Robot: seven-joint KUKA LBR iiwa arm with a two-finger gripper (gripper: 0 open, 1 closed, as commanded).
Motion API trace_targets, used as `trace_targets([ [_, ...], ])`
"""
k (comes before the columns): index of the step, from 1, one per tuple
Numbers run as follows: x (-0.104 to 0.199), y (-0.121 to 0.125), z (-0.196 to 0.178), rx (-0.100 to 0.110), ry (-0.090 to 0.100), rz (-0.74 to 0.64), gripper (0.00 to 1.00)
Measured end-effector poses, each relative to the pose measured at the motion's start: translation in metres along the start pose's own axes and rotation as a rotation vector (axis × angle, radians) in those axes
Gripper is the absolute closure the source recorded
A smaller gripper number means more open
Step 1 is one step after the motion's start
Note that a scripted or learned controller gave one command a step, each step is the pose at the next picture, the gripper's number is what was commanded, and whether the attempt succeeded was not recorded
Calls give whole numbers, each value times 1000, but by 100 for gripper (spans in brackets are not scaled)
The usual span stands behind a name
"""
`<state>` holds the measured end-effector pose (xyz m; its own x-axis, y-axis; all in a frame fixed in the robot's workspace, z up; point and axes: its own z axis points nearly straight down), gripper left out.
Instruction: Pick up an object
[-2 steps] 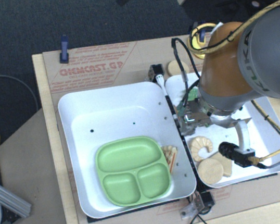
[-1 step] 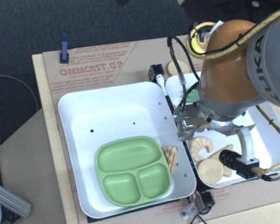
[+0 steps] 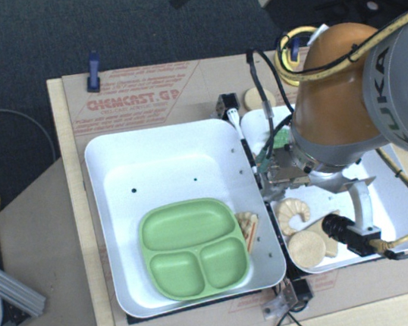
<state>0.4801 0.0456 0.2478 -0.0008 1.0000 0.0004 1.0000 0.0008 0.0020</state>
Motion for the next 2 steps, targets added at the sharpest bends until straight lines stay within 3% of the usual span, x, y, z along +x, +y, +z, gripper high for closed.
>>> trace_targets([
  [1,0,1,-10,-2,0,0,100],
  [2,-60,-3,68,12,-2,8,100],
])
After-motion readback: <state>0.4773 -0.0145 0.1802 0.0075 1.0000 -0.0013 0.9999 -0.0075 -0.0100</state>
